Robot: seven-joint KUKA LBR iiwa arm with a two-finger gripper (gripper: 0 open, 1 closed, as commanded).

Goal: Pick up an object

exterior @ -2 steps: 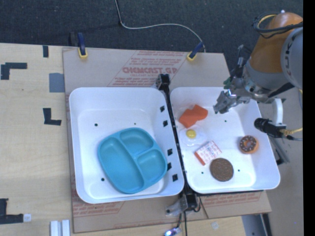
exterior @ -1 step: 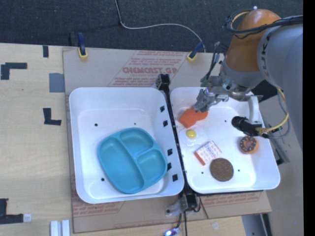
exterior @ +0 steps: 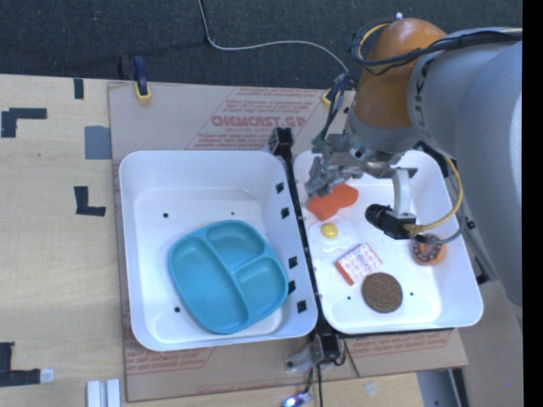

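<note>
A blue tray (exterior: 227, 275) is being kept in the left bin (exterior: 136, 227); the gripper (exterior: 327, 179), its opening unclear, is being held over an orange piece (exterior: 333, 202) in the right bin (exterior: 458, 303).

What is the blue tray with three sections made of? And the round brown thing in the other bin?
The blue three-section tray looks like smooth moulded plastic: one even colour, rounded edges, a soft sheen. The round brown disc looks matte and slightly speckled, perhaps a toy cookie of plastic or foam; the view is too small to be sure.
</note>
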